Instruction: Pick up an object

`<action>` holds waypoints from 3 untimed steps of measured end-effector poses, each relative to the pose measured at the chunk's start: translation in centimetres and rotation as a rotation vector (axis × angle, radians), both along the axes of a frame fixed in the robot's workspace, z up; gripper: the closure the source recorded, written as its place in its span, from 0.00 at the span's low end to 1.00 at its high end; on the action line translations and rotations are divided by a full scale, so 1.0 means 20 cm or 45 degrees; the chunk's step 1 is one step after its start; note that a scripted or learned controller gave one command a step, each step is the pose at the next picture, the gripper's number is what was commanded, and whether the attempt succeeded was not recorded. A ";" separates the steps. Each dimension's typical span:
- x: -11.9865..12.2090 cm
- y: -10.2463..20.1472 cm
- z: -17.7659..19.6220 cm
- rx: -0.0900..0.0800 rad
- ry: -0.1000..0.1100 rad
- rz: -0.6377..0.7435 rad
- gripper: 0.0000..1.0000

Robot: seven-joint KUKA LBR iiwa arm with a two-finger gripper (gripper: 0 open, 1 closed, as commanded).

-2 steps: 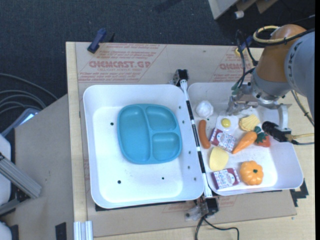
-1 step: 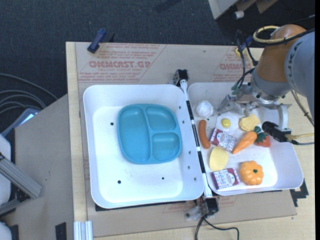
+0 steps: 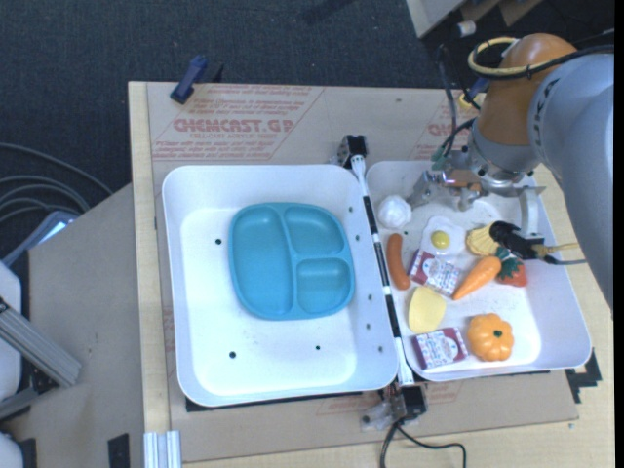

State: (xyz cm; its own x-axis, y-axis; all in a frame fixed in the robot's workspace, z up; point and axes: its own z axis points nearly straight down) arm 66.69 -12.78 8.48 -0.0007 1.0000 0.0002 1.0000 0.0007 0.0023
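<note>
1. Hanging over the far end of the right-hand shallow white bin (image 3: 561, 344), the two-finger gripper (image 3: 466, 185) has nothing visibly held; can't tell its state.
2. Pick candidates lie loose just below: white ball (image 3: 394, 210), fried-egg toy (image 3: 441, 238), red sausage (image 3: 397, 261), orange carrot (image 3: 477, 276), orange pumpkin (image 3: 490, 336).
3. Left-hand white bin (image 3: 195, 261) carries a blue divided plastic tray (image 3: 291, 259), likely the drop side.

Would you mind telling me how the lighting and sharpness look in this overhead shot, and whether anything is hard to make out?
Camera view: even, soft lighting with faint shadows; mild glare whitens the right bin floor; the blue tray and toy pumpkin read fairly sharp; the gripper is small, cluttered and slightly blurred.
</note>
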 end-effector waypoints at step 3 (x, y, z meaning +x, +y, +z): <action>-0.19 -0.06 0.00 0.001 0.006 -0.002 0.00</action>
